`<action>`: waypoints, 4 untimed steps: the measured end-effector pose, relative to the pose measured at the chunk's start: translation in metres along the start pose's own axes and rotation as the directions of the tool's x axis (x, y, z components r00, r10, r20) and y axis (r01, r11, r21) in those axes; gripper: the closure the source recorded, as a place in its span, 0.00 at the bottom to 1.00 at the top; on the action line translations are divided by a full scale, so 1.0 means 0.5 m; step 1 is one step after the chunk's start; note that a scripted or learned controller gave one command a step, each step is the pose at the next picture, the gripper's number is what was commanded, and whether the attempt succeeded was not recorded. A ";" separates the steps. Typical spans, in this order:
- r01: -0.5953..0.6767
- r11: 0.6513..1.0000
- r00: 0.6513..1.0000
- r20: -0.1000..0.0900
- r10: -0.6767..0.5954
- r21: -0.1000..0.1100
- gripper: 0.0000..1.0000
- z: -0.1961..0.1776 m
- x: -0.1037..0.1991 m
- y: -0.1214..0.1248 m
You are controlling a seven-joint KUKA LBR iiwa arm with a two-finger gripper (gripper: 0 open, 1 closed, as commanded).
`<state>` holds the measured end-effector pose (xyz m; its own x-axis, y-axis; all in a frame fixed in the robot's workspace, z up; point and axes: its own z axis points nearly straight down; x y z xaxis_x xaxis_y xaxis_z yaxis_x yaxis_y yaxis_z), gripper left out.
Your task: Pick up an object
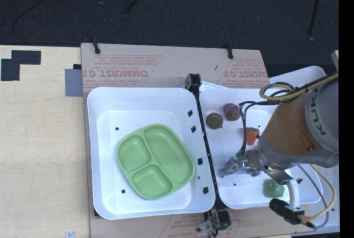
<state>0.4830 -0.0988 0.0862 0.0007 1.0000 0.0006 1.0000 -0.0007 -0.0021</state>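
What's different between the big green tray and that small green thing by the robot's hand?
The green tray is large, flat and split into three compartments; the small green thing is a rounded lump. The tray lies in the left bin, away from the arm; the lump sits in the right bin, partly under the arm. Both are green.

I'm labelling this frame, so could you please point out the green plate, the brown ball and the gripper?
green plate (pixel 156 161), camera view, on its centre ridge.
brown ball (pixel 214 120), camera view, on its top.
gripper (pixel 228 168), camera view, between its fingertips.
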 end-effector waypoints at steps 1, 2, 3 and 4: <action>-0.003 1.000 1.000 -0.001 0.003 0.000 0.00 -0.003 -0.001 0.000; -0.010 1.000 1.000 -0.001 0.010 -0.001 1.00 -0.023 -0.003 0.001; 0.002 1.000 1.000 0.001 -0.002 -0.004 1.00 -0.149 -0.007 0.001; 0.001 1.000 1.000 0.001 -0.001 -0.005 1.00 -0.270 -0.015 -0.010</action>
<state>0.4784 -0.1061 0.2211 -0.0003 1.0000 -0.0004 1.0000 0.0003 0.0025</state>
